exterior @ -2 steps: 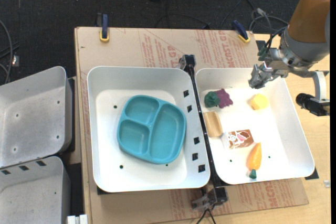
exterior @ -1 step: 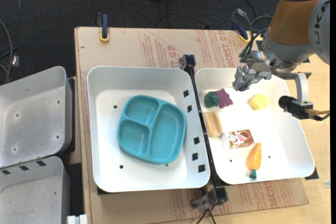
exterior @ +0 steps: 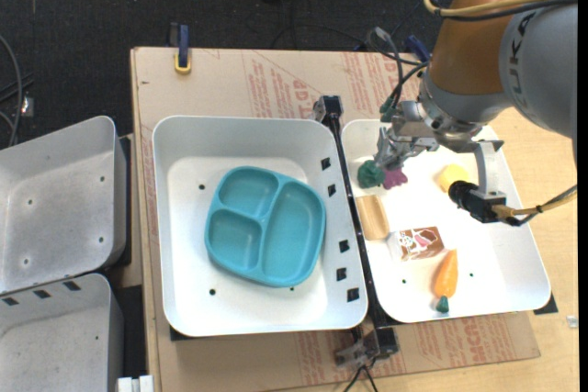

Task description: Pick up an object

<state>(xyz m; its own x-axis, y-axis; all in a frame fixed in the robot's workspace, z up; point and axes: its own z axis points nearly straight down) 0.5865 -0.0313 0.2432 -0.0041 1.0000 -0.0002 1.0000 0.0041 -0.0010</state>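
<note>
White plastic bins sit side by side on my bench, and the right bin [exterior: 514, 285] is where the work is: the arm [exterior: 514, 60] reaches in from the right and its gripper [exterior: 393, 162] hangs low over that bin's far left corner. Directly under it lie a small green object [exterior: 370, 173] and a purple object [exterior: 396, 178], touching or nearly so, and I judge one of them to be the target. From my seat I cannot tell whether the claw is open, closed or gripping anything; the wrist hides its tips, and both small objects appear to rest on the bin floor. The other candidates lie untouched: a yellow piece [exterior: 451, 176] to the right, a tan block [exterior: 372, 217] along the left wall, a brown and white packet [exterior: 420, 243] nearer the middle, and an orange carrot [exterior: 446, 274] at the near side. The left bin [exterior: 184, 289] holds a teal divided plate [exterior: 265, 226]. I would say the approach is done, while the grasp and the lift remain unproven.
</note>
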